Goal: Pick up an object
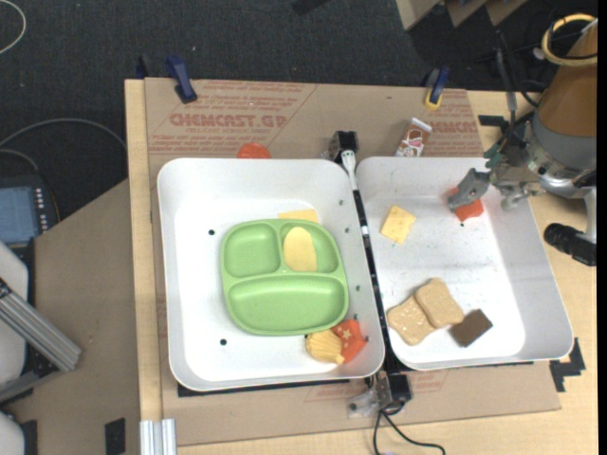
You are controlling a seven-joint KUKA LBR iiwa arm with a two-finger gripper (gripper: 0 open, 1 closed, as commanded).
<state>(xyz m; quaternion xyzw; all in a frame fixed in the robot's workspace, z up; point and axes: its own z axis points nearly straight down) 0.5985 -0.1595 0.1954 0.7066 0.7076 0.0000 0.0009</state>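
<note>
My gripper (468,199) hangs over the back right part of the right bin (531,282), at the end of the grey arm (560,131). A small red object (469,211) sits right at its tip, touching or just under it. Whether it is gripped is not visible. Further left in the same bin lies a yellow cheese wedge (398,224). Near the bin's front are two tan crackers (425,312) and a brown square piece (471,327).
The left bin (180,254) holds a green divided tray (283,292) with a yellow piece (300,249) in one compartment. A yellow item (325,347) and a red strawberry (352,337) lie at its front right corner. A small carton (413,138) stands behind the bins.
</note>
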